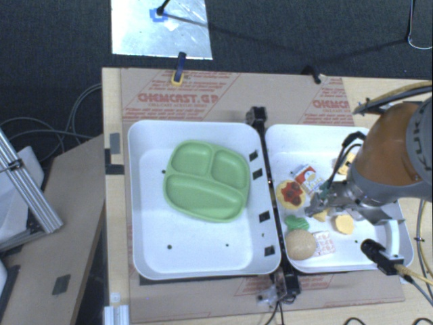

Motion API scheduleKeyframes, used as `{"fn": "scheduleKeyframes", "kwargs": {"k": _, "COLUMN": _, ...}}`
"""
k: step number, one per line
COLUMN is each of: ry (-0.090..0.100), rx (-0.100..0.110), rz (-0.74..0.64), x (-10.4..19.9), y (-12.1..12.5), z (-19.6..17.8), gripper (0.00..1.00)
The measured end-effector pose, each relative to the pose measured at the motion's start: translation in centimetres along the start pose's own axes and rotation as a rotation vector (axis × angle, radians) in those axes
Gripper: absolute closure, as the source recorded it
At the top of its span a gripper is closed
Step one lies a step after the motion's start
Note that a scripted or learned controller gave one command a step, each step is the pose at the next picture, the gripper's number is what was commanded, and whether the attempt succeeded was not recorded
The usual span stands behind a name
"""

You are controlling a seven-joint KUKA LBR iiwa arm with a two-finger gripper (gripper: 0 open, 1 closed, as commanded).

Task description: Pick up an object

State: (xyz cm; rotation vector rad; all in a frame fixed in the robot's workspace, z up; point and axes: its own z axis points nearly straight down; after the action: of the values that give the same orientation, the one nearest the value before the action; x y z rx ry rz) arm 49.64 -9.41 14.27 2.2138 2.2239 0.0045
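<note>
in the right bin point(298, 135), a red-and-white packet point(295, 187), green piece point(296, 222), tan bun point(301, 244) and yellow pieces point(344, 224) crowd beside the gripper point(318, 206), whose finger spread cannot be told; the left bin point(145, 249) holds a green divided plate point(206, 181)

Both white bins point(145, 249) are showing smooth, slightly glossy plastic. The green divided plate point(206, 180) is appearing matt plastic. The board point(223, 93) beneath is looking like printed protective paper; the sheet point(161, 20) beyond is reflecting like metal.
</note>
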Motion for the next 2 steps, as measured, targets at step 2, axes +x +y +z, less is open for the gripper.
{"fn": "scheduleKeyframes", "kwargs": {"k": 2, "ry": 0.0, "rx": 0.0, "rz": 0.0, "x": 0.8, "y": -0.3, "z": -8.3, "gripper": 1.0}}
